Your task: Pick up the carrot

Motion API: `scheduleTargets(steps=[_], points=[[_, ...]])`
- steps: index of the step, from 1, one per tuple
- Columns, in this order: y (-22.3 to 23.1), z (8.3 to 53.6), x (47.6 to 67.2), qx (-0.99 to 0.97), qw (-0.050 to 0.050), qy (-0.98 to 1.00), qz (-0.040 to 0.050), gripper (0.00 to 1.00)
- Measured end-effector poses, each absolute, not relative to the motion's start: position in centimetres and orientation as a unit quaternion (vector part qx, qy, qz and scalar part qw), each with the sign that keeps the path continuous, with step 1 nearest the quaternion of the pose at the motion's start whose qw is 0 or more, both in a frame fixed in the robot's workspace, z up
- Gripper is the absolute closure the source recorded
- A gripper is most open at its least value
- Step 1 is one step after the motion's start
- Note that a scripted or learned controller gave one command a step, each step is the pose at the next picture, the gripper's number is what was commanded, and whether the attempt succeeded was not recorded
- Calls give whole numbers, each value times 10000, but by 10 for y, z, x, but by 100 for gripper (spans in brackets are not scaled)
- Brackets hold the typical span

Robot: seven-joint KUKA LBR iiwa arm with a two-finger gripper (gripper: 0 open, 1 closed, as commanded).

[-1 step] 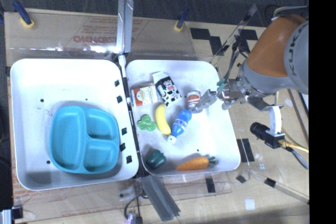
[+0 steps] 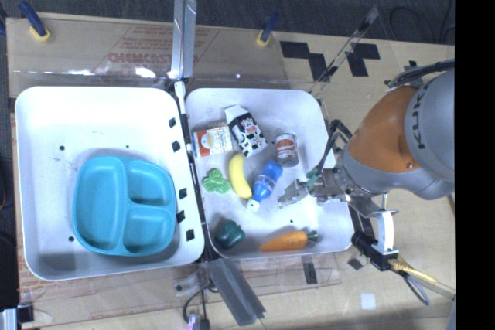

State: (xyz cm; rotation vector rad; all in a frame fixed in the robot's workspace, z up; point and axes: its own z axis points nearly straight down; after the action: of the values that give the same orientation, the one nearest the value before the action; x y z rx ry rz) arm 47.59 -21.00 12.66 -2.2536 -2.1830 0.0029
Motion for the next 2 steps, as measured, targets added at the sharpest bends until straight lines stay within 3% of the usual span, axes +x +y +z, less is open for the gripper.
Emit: scheduleTargets(steps=[1, 2], points=[[-204, 91, 476, -6092, 27, -7930, 3, 0], [-204, 101, 476, -6074, 26, -7944, 5, 100]])
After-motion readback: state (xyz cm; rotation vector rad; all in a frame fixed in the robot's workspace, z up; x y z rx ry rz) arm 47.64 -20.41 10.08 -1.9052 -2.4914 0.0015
